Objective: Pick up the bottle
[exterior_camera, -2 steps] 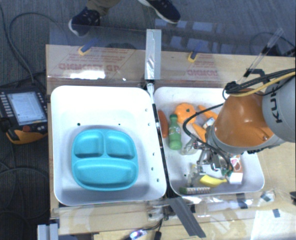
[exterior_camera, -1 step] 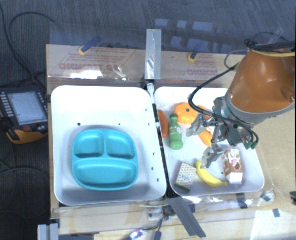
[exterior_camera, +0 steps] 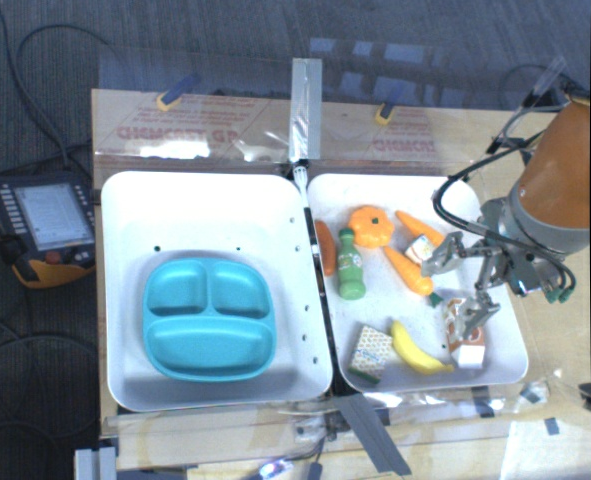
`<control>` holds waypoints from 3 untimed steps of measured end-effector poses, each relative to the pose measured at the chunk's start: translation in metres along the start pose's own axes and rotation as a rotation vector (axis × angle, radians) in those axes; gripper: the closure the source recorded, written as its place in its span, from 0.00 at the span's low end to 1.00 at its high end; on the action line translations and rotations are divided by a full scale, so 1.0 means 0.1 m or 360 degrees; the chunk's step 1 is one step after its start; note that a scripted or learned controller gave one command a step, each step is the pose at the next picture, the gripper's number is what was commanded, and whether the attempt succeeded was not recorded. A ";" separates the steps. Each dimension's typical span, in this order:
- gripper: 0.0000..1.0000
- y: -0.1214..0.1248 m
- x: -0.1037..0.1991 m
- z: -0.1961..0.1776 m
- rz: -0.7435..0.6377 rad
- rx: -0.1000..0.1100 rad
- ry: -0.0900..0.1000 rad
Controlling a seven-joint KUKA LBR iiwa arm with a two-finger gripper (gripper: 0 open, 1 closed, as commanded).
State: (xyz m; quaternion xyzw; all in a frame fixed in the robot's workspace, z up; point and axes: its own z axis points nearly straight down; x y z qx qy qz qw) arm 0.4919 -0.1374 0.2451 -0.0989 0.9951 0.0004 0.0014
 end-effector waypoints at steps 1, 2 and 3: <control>0.00 -0.39 -0.11 -0.65 0.0082 0.0000 -0.0004; 0.00 0.12 -0.27 -1.90 0.0453 0.0002 -0.0006; 0.00 0.29 0.01 -0.56 0.0751 0.0000 0.0001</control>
